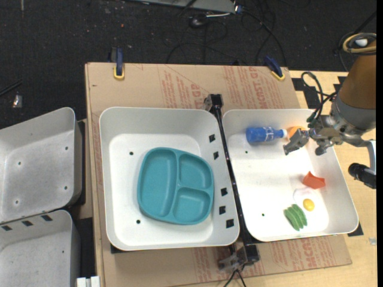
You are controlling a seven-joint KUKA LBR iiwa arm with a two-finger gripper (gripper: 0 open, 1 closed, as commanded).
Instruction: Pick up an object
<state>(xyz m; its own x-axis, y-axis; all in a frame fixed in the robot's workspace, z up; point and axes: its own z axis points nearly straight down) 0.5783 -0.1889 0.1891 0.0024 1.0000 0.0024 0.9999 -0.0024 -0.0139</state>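
Claw (306,141) hangs over far right of the right bin (269,229), fingers spread, nothing btwn them. Blue bottle (264,134) lies just left of it, long axis left-right, cap end toward claw. Small orange item (292,131) behind claw is partly hidden; can't ID it.

The arm (359,94) is cut off by the right edge; an orange object (292,131) sits partly hidden behind the gripper (306,143).
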